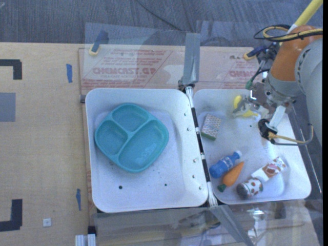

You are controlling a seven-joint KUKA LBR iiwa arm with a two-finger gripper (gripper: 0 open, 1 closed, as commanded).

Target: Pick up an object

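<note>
The gripper [249, 104] is seen low in the right bin [296, 189], touching a yellow banana [239, 104]; its state cannot be told.

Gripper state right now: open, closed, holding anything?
Gripper: cannot be told; it sits low in the right bin by the yellow object.

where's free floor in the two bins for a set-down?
Left bin: bare strip along the front, below the teal plate. Right bin: open patch between sponge and pincer. Crowded front right: blue bottle, carrot, white bottle.
</note>
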